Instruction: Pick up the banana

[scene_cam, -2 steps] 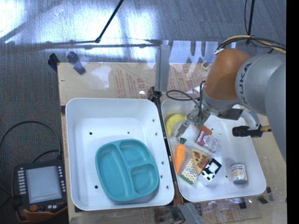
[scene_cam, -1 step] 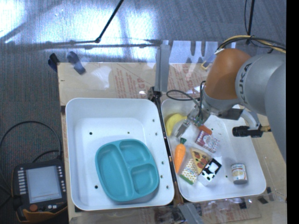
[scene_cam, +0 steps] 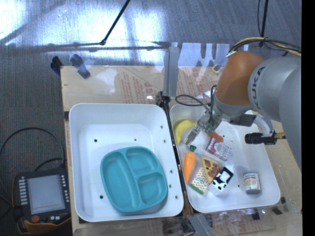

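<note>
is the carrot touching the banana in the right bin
Apart. The camera view shows white bin floor between the carrot and the banana.

Grey arm (scene_cam: 275, 87) reaching in from the right, orange-banded wrist bent downward, claw (scene_cam: 199, 130) lowered, pointing left

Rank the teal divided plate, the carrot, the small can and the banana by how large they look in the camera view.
1. teal divided plate, by far the largest.
2. carrot.
3. small can.
The banana is partly covered by the gripper, so its rank against the carrot is unsure.
</note>
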Robot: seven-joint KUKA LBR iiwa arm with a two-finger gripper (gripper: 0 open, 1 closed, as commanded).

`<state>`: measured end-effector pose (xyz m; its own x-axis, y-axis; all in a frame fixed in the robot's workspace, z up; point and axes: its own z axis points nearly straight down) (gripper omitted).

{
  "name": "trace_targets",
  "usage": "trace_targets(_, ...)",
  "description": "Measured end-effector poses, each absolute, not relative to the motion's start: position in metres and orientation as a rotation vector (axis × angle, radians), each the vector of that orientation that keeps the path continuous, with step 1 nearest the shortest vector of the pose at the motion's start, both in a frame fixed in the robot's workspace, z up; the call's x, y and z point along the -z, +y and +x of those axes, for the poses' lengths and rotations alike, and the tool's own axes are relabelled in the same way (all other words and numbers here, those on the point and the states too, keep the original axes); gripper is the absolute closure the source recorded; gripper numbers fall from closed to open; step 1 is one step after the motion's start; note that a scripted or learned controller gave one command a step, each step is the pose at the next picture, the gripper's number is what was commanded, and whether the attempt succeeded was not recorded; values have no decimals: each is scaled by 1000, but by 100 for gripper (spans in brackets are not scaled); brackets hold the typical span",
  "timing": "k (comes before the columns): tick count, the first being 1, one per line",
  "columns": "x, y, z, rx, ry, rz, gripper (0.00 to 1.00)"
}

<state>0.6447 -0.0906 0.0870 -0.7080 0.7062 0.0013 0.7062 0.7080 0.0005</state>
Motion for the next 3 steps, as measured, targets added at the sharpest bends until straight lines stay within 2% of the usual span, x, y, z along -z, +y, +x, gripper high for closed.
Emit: trace_targets(3, -87, -91, 645, 2, -2902, -1200, 0)
